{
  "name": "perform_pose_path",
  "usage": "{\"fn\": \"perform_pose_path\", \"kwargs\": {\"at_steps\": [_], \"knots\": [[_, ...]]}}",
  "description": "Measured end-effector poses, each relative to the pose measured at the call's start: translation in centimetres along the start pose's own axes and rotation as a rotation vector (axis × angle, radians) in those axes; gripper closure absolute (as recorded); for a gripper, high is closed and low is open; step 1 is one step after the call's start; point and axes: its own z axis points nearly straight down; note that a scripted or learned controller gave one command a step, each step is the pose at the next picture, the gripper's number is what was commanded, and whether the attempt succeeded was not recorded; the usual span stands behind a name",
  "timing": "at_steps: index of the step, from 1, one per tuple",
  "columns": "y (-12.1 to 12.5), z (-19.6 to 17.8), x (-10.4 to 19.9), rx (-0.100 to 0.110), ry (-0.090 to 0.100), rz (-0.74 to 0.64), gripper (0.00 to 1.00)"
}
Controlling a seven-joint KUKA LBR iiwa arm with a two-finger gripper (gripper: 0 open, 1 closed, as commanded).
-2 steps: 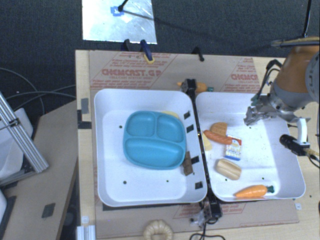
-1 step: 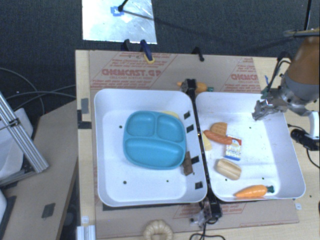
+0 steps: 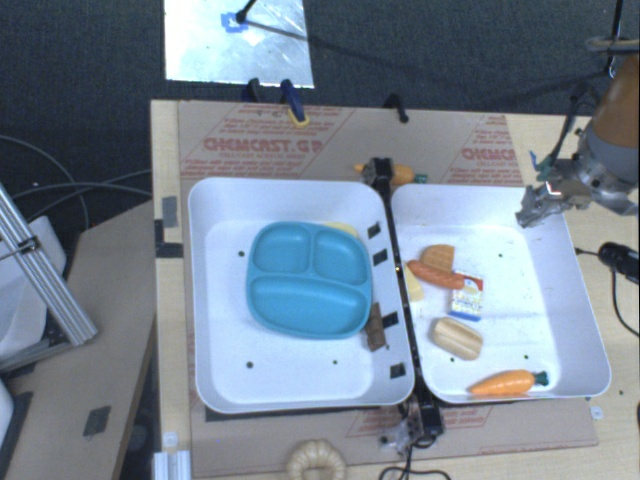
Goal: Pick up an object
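An orange plastic carrot with a green tip (image 3: 505, 382) is seen lying along the near edge of the right shallow white bin (image 3: 560, 298). Just beyond it a tan bread roll (image 3: 457, 338) is found, then a small blue and white carton (image 3: 466, 299), a red sausage (image 3: 436, 275) and a brown slice (image 3: 437, 257) towards the bin's left wall. A blue divided plastic plate (image 3: 307, 279) is set in the middle of the left white bin (image 3: 225, 298). The gripper (image 3: 541, 200) is held over the right bin's far right corner, apart from every item; whether it is parted or closed cannot be told.
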Motion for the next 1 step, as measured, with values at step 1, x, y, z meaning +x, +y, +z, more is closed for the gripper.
{"fn": "perform_pose_path", "kwargs": {"at_steps": [1], "knots": [[1.26,0.0,6.24,0.001,0.001,-0.006,1.0]]}}
